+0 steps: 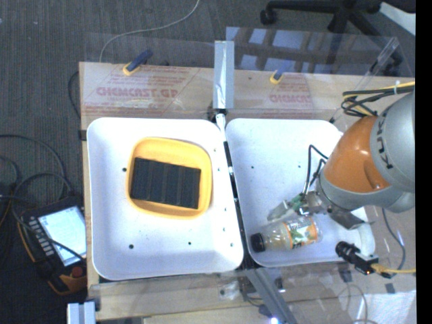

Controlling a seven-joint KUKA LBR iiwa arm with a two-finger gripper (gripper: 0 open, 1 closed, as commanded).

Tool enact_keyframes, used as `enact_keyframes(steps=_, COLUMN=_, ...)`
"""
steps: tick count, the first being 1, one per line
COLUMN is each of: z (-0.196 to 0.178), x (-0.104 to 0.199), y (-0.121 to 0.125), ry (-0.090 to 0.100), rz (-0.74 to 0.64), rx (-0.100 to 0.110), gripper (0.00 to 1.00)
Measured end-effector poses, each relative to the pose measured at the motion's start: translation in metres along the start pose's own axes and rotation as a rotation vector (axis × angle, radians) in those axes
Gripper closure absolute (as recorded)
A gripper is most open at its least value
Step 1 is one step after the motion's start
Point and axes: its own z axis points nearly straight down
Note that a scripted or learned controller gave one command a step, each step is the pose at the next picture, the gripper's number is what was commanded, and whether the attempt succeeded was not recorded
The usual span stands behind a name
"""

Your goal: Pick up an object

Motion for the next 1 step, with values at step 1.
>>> enact_keyframes(steps=1, z=0.0011, x=-0.0328, y=0.0027, ry=0.012, rz=0.226, rx=0.003, gripper=0.00)
